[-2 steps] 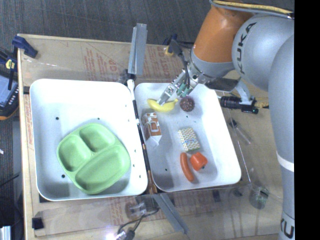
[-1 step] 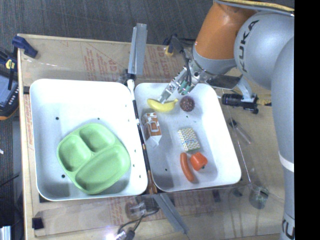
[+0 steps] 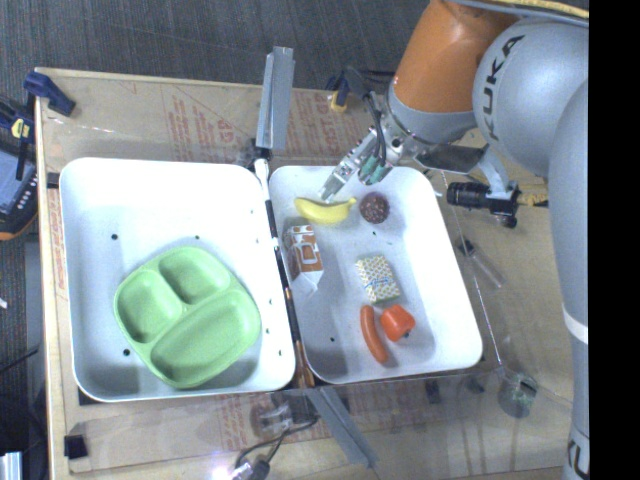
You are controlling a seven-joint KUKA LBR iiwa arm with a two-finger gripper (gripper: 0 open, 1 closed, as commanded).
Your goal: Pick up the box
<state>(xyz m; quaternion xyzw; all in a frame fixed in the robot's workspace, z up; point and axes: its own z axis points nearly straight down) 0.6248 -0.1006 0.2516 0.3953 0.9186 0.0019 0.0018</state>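
Grey arm w/ orange band reaches in from the right; its 2-finger gripper (image 3: 340, 181) hangs over the far left part of the right shallow white plastic bin (image 3: 455, 268), just above the small curved yellow banana (image 3: 325, 209). Fingers look slightly apart w/ nothing between them, so open and holding nothing.

The box, a small brown-and-white printed carton (image 3: 304, 249), lies flat at the right bin's left wall, just in front of the banana, near the gripper but not touching it.

Other items in the right bin: a dark round ball-like piece (image 3: 374, 208) beside the banana; a pale checked block (image 3: 377, 277) at mid-bin; an orange-red sausage-shaped toy (image 3: 372, 334) and a red-orange chunk w/ green tip (image 3: 398, 321) close together at the near end.

Left shallow white plastic bin (image 3: 90, 198) holds a green 3-compartment plastic tray (image 3: 187, 315), toward its near side. Both bins sit side by side on the wooden table (image 3: 180, 108).
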